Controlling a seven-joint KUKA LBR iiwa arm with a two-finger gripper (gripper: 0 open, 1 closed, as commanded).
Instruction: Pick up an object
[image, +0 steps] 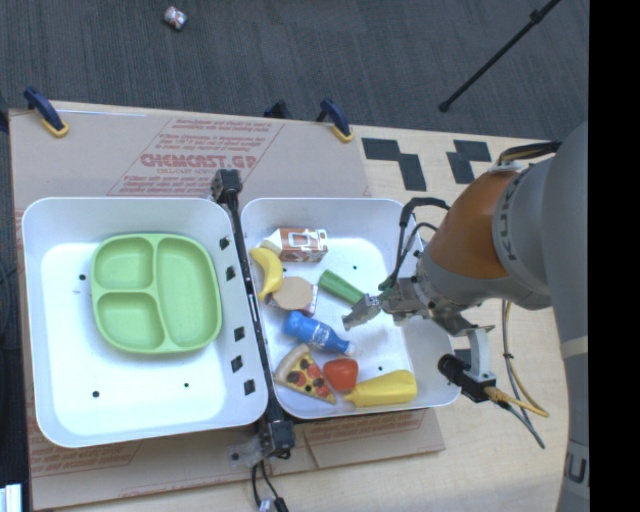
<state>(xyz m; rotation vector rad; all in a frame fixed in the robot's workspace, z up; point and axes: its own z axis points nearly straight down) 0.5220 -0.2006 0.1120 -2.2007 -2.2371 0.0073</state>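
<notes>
camera view: end effector (362, 312) over right bin (420, 395), finger spread unreadable, arm hiding rim.

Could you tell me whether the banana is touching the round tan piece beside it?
Touching: in the camera view the banana overlaps the round tan piece's left edge, no gap between.

1. Both bins (50, 330) are white.
2. The divided plate (157, 292) is light green.
3. The banana (266, 270) is yellow.
4. The bottle (317, 332) is blue.
5. The pizza slice (303, 374) is yellow with red spots.
6. The arm (480, 235) is grey with an orange band.
7. The cardboard (200, 155) is brown with red print.
</notes>
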